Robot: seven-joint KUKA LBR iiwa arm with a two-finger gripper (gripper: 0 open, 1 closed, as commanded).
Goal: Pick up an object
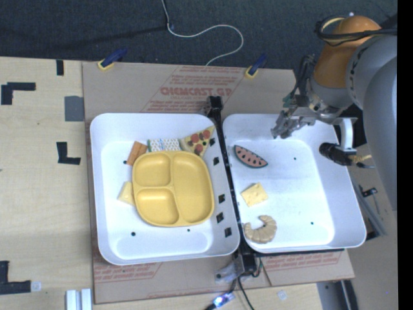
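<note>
The end effector [284, 129] hung over the far part of the right bin [335, 218], near its far wall, with nothing seen between its tips; whether it was spread or pressed together could not be told. Behind it the grey arm [377, 76] with its orange band [342, 53] reached in from the right.

Just to the near left of the end effector, apart from it, a watermelon slice [250, 156] lay flat on the bin floor, dark red with a green rind and dark seeds. Nearer still sat a pale yellow cheese wedge [254, 194], and near the bin's near wall a tan croissant [261, 228] curled.

The left bin [106, 237] held a yellow divided plate [173, 188] with three compartments, lying on top of several small flat toy foods; a pizza slice [199, 140] poked out at its far right edge, and an orange piece [136, 153] at its far left.

Both bins rested on a sheet of brown cardboard [187, 89] with red print, clipped at its far corners by blue and yellow clamps [112, 59]. The cardboard lay on a pale wooden surface [39, 192] marked with black shapes. Beyond lay dark carpet [77, 11] with a thin white cable [206, 31] looping across it.
</note>
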